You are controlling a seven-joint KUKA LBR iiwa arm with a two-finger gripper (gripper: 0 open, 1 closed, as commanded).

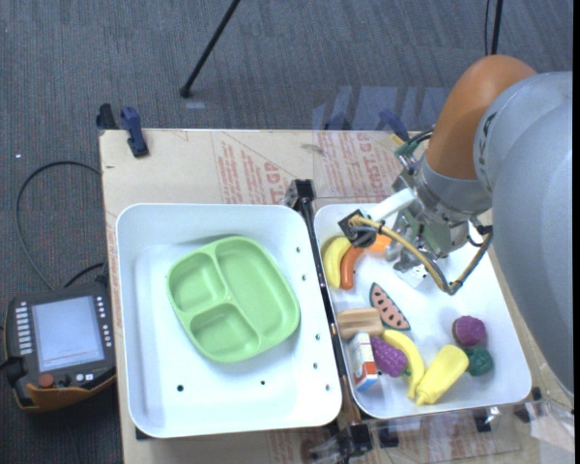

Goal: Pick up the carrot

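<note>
We cannot tell how our jaws (398, 247) stand; the carrot (349, 270), just left of them beside a banana (334, 255), looks like light, stiff, smooth plastic, so we would grip across its thick middle.

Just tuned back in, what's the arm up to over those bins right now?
The arm has its end effector down in the right bin, at the bin's upper left part where the carrot lies beside a banana. The view does not settle whether it has a grip on the carrot. Other toy food, including a watermelon slice, sits nearer the bin's front. The left bin holds a green divided plate.
</note>
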